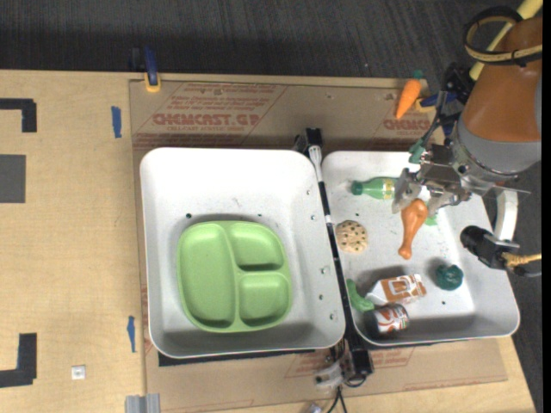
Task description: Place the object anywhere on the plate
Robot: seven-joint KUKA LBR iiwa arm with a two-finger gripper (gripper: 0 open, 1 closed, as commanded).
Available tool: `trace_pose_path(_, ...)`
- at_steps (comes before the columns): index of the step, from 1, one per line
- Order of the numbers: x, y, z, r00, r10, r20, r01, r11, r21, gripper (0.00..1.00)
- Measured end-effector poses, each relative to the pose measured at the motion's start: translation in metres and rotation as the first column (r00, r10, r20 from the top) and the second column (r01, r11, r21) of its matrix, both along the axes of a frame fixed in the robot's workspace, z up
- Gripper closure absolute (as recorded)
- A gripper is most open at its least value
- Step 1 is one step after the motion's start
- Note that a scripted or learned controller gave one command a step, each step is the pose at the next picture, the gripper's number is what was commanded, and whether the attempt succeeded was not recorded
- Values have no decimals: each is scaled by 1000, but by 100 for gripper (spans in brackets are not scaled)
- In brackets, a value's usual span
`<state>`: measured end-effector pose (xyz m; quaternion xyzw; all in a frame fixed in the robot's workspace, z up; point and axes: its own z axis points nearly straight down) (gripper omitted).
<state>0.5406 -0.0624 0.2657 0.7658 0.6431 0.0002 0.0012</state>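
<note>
Gripper (422,198) directly above orange drumstick (411,225); plate (232,274) well apart.

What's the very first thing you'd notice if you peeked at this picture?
Probably the bright green divided plate sitting alone in the left white bin. Next, the big grey-and-orange robot arm reaching in from the right, its gripper over an orange toy drumstick in the right bin. Near it lie a cookie and a green bottle.
</note>
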Motion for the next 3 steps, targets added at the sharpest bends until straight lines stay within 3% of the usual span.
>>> trace_pose_path(2,1,0,20,1000,2,2,-2,1000,-2,100)
trace_pose_path(3,-29,30,34,971,-240,-4,240,971,2,100)
